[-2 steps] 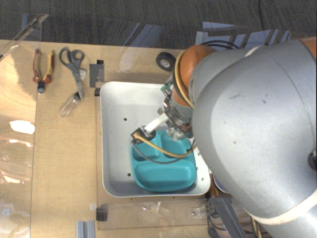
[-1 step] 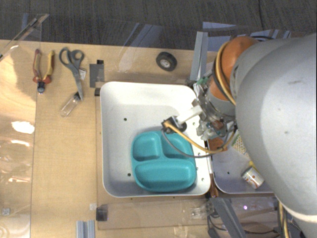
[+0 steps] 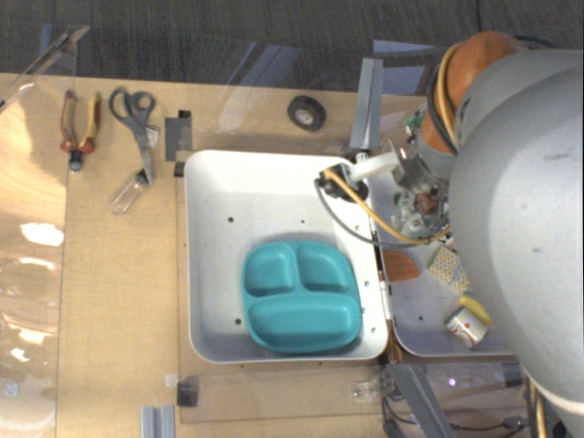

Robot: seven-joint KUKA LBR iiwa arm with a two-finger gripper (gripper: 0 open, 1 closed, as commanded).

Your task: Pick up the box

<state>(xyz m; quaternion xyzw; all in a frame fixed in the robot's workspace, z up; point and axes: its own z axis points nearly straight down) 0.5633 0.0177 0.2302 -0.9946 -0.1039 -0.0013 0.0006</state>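
Note:
The grey arm with its orange band (image 3: 465, 71) reaches in from the right and covers most of the right bin (image 3: 415, 336). My gripper (image 3: 418, 203) hangs low over the far left part of that bin, among cables and small parts. Just below it lies a small patterned, box-like item (image 3: 444, 265), partly under the arm. I cannot tell whether anything sits in the gripper.
A teal divided tray (image 3: 301, 295) lies in the left bin (image 3: 219, 208). An orange-brown object (image 3: 399, 265) and a yellow-white cylinder (image 3: 467, 323) lie in the right bin. Pliers (image 3: 78, 128), scissors (image 3: 137, 121) and a tape roll (image 3: 307, 112) lie on the bench.

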